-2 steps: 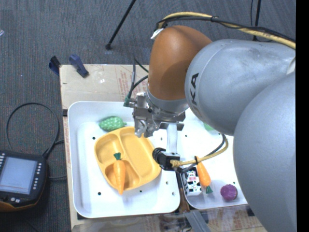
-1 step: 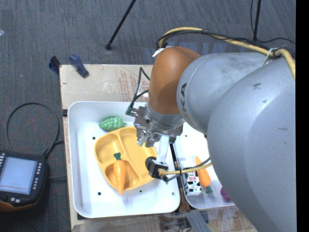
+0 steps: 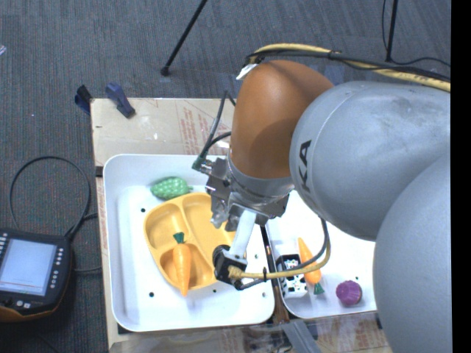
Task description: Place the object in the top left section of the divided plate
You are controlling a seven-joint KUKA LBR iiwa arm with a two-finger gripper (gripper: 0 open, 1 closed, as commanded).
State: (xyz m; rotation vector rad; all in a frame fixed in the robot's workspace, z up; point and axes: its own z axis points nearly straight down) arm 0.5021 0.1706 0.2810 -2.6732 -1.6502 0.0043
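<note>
Your gripper hangs over the 3 o'clock rim of the yellow plate in the left bin; you cannot tell whether it is clenched or released. A carrot lies in the plate's 6 o'clock section. A green lump sits just outside the plate's rim at 11 o'clock.

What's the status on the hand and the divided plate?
Hand over right side of yellow plate. Orange carrot lying in plate's lower section. Green toy beside plate; top left section bare.
</note>
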